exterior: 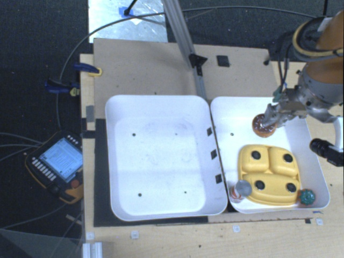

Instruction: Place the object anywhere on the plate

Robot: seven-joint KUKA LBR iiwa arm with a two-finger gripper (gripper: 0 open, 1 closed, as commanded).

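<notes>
A yellow plate point(269, 175) with several compartments lies in the right bin point(231, 128), toward its front. A brown, sprinkled doughnut-like object point(262, 127) is just behind the plate, at the bin's back middle. My gripper point(270, 117) reaches in from the right, and its tip is directly over the doughnut's upper right edge, overlapping it. Whether the doughnut rests on the bin floor or hangs from the gripper is unclear from this angle.
A small grey and orange object point(241, 189) lies at the plate's front left corner. A teal ball point(307, 197) sits at its front right. The left bin point(158, 155) stands alongside. A black fixture point(325, 149) juts in at the right bin's right rim.
</notes>
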